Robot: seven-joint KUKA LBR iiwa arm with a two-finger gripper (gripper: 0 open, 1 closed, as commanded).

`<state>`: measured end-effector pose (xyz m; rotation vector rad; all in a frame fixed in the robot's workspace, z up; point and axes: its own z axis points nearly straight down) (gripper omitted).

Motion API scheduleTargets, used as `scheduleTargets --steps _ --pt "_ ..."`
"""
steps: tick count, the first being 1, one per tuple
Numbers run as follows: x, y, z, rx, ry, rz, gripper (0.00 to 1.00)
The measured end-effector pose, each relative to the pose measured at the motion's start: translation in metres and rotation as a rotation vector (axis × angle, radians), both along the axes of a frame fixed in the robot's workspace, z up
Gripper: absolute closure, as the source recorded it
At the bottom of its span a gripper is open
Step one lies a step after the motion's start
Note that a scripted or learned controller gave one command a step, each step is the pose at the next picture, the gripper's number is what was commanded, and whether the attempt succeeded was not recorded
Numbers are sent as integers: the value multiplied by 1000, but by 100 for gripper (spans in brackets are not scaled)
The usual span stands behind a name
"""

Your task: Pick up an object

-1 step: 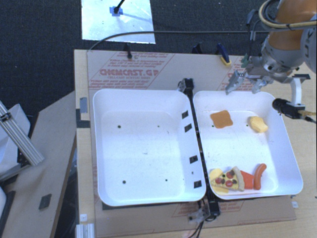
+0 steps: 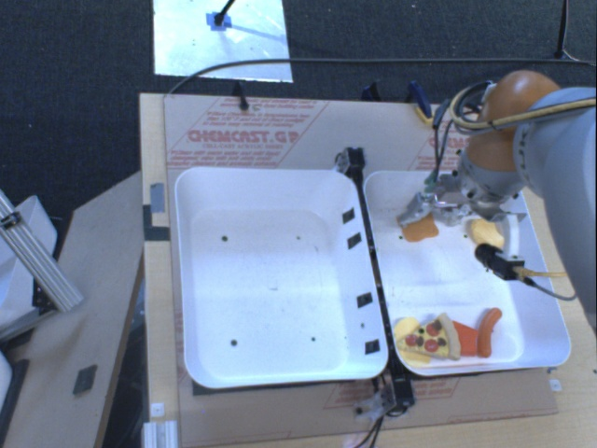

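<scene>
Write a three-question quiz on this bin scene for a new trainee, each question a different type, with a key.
1. True or false: the gripper is over the left bin.
2. Which item lies against the right bin's near wall? A) a pizza slice B) a spoon C) a cup
3. Fill in: the small orange piece just below the gripper lies in the ____ bin.

Key
1. False. It is over the right bin, at its far end.
2. A. The pizza slice lies there, with a red sausage-shaped piece beside it.
3. Right.
</scene>
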<state>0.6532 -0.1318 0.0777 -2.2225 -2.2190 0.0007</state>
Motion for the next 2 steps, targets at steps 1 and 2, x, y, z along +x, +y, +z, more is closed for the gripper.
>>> scheduleTargets --steps 1,2 --pt "4 2 21 -1 -11 3 100" --pt "4 1 20 -1 -10 3 0"
